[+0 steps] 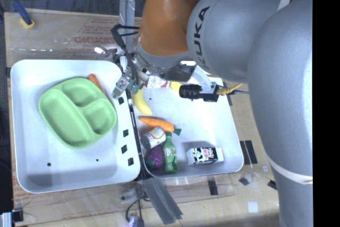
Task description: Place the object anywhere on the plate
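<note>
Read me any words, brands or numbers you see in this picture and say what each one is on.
"KUKA": black letters on the grey arm, running up its side; the top letters are cut off by the orange band.
Red print on the bench board behind the bins: too faint to read.
Small carton with a cow pattern: print too small to read.
Green bottle label: blurred, unreadable.

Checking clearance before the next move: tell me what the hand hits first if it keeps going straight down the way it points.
Most likely the ridge where the two bins meet, beside the banana. The hand points down there, but depth is hard to judge from this slanted view.
</note>
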